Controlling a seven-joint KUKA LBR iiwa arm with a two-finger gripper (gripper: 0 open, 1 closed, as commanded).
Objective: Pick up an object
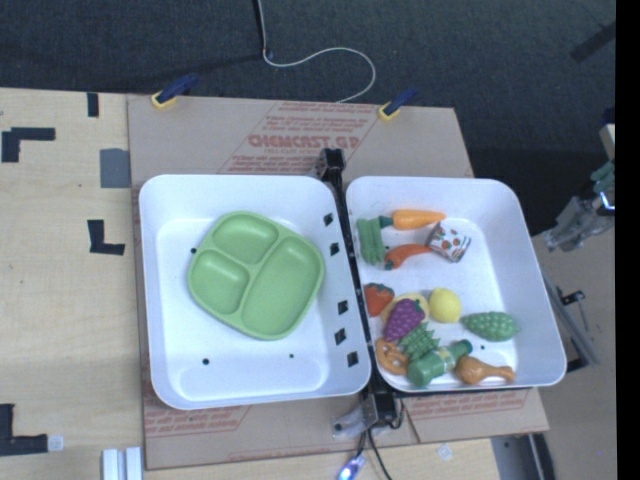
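Crowding right bin [520, 218]: toy foods [420, 318].

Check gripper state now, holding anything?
Gripper: at the view's right edge, outside the right bin; open or shut cannot be told. Nothing visibly in its grasp.
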